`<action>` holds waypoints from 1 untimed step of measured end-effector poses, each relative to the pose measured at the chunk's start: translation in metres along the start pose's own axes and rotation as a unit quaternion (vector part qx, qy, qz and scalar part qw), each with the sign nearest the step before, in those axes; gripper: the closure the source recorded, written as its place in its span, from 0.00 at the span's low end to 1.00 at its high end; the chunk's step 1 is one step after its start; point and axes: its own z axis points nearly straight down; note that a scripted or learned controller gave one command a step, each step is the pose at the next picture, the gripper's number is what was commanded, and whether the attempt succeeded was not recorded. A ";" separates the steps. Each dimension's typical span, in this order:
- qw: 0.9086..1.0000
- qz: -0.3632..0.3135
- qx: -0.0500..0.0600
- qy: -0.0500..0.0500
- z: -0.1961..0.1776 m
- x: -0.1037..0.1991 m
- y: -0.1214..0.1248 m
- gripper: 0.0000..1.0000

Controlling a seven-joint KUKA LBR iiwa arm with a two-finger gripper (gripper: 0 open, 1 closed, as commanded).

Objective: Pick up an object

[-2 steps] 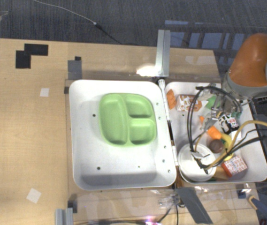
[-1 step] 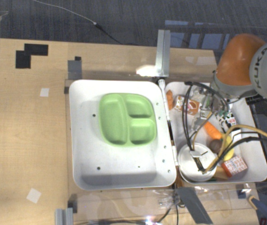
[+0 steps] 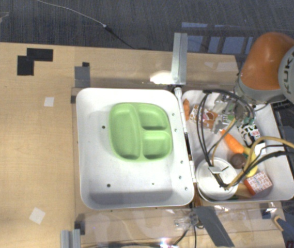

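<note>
Gripper (image 3: pixel 224 115) low in right bin (image 3: pixel 286 187), cables in front; jaws' state cannot tell. Just beside it: carrot (image 3: pixel 234 143), brown ball (image 3: pixel 237 160), white bowl (image 3: pixel 212 182), red box (image 3: pixel 259 182). Green divided plate (image 3: pixel 139 131) in left bin (image 3: pixel 92 154).

left bin (image 3: pixel 92 154): open around green tray (image 3: pixel 139 130) | right bin (image 3: pixel 286 182): crowded, cables (image 3: pixel 209 138) across

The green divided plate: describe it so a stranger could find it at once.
Look at the left white bin. In its middle lies a pale green plastic plate with rounded corners, split into three compartments. Nothing else in that bin is green.
</note>
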 end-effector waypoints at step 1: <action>1.000 0.006 -0.002 0.009 -0.113 0.003 0.037 1.00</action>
